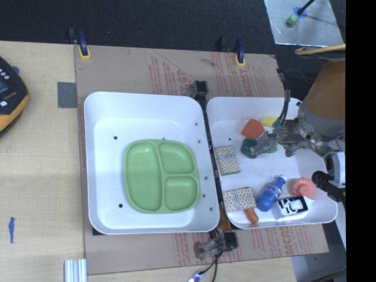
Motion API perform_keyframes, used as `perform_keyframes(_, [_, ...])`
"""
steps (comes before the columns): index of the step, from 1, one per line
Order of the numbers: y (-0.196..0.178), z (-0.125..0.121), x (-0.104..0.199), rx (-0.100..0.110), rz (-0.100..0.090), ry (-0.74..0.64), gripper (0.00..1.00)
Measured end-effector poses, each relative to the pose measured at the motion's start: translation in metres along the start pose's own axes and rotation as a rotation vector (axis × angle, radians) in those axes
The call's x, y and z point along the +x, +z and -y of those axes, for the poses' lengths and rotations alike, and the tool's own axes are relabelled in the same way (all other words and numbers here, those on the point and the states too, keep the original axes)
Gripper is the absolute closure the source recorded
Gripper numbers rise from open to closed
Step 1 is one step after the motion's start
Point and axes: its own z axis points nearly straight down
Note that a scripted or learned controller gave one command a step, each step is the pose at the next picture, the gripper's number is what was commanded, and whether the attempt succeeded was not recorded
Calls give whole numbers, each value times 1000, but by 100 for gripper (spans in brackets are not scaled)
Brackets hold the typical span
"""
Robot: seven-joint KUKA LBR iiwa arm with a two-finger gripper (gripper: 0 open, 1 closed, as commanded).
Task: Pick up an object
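Observation:
The right bin (235, 107) holds several small objects. My gripper (262, 146) reaches in from the right, low over the bin's middle, its tip against a dark green object (249, 150). Just above it lie an orange-red block (252, 127) and a yellow piece (269, 121). Two patterned pads sit nearer the left wall, one at the middle (227, 160) and one at the front (238, 198). A blue bottle (269, 195), a pink-red capped item (304, 187), a black-and-white tag (291, 205) and a small orange piece (251, 216) lie along the front.
The left bin (100, 116) holds a green divided plate (160, 175). The grey arm with its orange band (326, 93) hangs over the right bin's far right side. A yellow-and-black device (9, 98) sits at the bench's left edge.

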Motion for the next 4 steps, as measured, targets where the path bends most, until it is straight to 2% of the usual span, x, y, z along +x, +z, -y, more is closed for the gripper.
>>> perform_keyframes(1, [102, -72, -37, -13, 4, -2, 0])
perform_keyframes(2, [101, -123, -5, -12, 5, 1, 0])
perform_keyframes(3, [84, -126, -6, -19, 7, -3, 100])
perform_keyframes(4, [-18, -67, -6, -3, 1, 3, 100])
